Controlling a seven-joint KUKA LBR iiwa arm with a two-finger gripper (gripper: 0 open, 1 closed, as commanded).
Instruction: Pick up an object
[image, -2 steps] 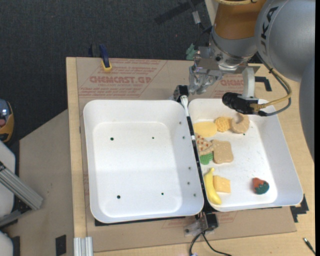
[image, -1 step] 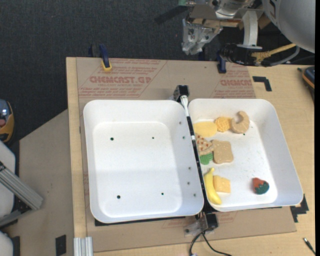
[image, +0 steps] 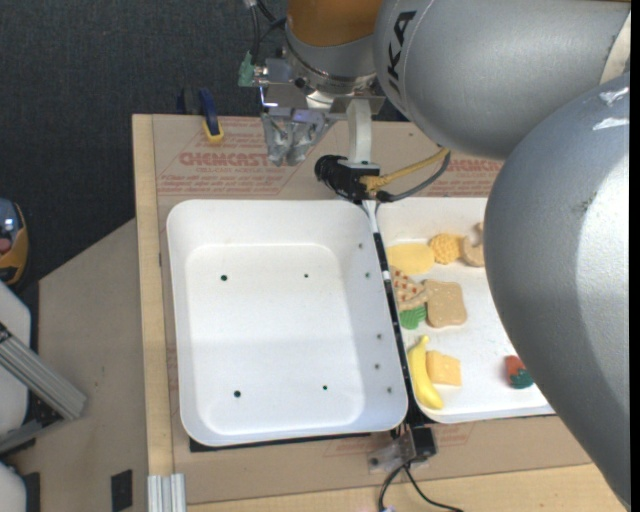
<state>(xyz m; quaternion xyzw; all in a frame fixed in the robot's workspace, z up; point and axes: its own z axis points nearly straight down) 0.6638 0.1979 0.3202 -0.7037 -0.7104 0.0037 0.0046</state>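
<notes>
My gripper (image: 290, 150) hangs high over the cardboard bench just behind the far rim of the left white bin (image: 185, 300), with nothing seen in it. All the toy food lies in the right white bin (image: 480, 405): a yellow round piece (image: 410, 257), a waffle-like cookie (image: 445, 246), a beige piece (image: 472, 245), a slice of toast (image: 446, 303), a spotted red slice (image: 405, 288), a green piece (image: 412, 318), a banana (image: 424, 378), a yellow cheese block (image: 445, 369) and a red fruit (image: 516, 371). The arm hides that bin's right part.
The big grey arm (image: 560, 250) covers the right side of the view. A blue and yellow clamp (image: 210, 115) sits at the bench's far left edge. The divider between the bins (image: 385, 290) runs down the middle.
</notes>
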